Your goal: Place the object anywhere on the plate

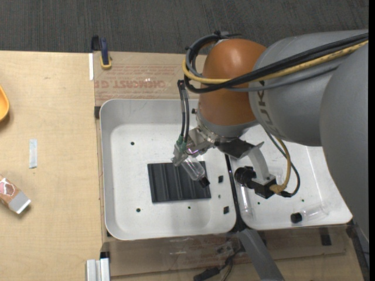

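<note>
A black ribbed plate lies flat in the middle of the left bin. My gripper hangs low over the plate's upper right corner, and its clear tip overlaps the plate's edge. A small dark piece sits at the plate's right edge just under the tip. I cannot tell whether it is held or lying loose. Another small black object rests near the front of the right bin.
The arm's orange band and grey body cover most of the right bin. On the wooden bench to the left lie a grey strip, a red and white packet and an orange item at the edge.
</note>
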`<state>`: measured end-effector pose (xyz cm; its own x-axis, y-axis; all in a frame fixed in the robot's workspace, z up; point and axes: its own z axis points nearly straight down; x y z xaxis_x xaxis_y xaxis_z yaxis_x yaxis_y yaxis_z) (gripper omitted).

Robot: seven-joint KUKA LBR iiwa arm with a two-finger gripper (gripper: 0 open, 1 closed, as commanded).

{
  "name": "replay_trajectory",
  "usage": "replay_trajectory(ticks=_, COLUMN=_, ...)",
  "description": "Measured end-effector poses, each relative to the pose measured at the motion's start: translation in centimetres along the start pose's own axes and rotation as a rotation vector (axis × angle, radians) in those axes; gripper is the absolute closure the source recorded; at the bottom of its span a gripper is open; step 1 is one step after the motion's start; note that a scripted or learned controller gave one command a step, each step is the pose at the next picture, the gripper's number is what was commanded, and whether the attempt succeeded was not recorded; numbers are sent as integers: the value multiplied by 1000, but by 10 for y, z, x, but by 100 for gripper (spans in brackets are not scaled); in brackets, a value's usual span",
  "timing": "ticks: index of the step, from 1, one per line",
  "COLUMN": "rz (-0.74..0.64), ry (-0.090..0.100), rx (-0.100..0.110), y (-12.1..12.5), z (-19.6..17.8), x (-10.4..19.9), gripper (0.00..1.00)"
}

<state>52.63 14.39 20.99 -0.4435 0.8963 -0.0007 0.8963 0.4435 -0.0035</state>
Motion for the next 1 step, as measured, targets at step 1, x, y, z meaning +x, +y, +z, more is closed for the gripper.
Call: replay_trajectory(ticks=1, rz=0, ry=0, rx=0, y=0, z=0, x=0, gripper=0)
